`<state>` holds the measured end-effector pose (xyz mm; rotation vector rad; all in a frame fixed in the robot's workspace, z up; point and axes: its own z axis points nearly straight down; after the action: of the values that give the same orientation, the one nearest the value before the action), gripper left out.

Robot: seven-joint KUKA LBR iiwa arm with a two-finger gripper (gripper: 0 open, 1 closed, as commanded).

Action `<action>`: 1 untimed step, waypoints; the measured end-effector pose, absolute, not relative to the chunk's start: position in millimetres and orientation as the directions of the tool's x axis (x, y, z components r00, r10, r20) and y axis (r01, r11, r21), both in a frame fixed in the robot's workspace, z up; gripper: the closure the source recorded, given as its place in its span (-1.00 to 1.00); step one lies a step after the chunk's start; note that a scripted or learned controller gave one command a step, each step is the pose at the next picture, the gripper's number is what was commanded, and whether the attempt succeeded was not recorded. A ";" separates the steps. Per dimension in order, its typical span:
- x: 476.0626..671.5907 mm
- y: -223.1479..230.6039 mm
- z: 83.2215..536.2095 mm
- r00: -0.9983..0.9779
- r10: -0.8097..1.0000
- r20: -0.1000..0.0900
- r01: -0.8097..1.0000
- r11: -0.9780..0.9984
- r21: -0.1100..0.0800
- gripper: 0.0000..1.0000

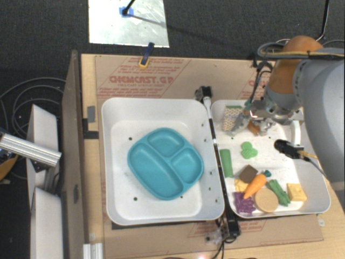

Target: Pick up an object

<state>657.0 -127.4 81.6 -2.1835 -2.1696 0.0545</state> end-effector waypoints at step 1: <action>665.5 -128.6 83.0 -0.005 1.000 -0.001 1.000 0.005 -0.015 -1.00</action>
<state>665.5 -128.6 83.0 -2.2096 -2.2197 0.0178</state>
